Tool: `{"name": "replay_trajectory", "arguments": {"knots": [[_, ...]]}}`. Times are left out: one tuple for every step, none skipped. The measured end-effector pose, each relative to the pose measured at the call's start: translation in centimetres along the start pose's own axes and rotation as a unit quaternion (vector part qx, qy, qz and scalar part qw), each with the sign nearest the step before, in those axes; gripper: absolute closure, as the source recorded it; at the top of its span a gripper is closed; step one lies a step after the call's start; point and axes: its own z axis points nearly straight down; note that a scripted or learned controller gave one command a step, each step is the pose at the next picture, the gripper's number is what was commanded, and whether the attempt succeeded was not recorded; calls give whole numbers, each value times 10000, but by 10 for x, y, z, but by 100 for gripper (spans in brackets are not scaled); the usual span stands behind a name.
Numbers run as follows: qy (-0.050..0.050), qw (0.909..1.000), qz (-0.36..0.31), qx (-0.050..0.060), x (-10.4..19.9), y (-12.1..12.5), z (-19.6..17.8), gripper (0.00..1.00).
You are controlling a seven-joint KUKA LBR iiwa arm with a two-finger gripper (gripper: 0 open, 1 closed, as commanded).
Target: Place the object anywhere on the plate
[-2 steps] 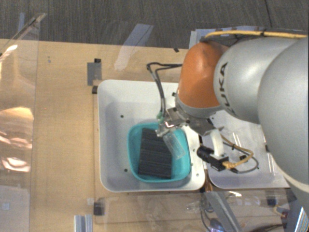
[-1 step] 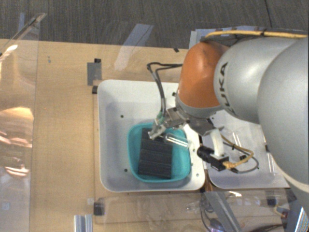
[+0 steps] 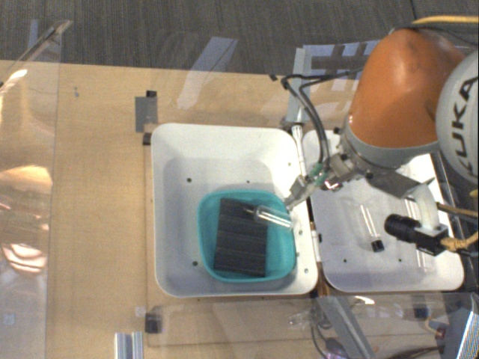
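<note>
1. Two shallow white bins sat side by side on the wooden bench; the left bin (image 3: 172, 200) carried a teal plate (image 3: 281, 256) against its front right corner.
2. A dark ribbed block (image 3: 239, 241) lay flat on the plate, covering most of its middle, its long side running from the plate's back edge toward its front edge.
3. The gripper (image 3: 271, 215) hung over the plate's back right edge, its thin metal tips just above the block's back right corner.
4. Whether the jaws were spread or pressed together could not be told; nothing showed between them.
5. The right bin (image 3: 352, 264) carried a small dark piece (image 3: 377, 244) near its middle.
</note>
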Motion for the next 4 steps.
{"name": "replay_trajectory", "arguments": {"knots": [[-20,9943,-1068,-16,-80,-1,-124,0],[-26,9722,-2340,-6,-119,-61,-132,0],[-36,9359,-3522,5,-199,-107,-132,0],[-100,9344,-3561,-27,-199,-103,-146,100]]}}
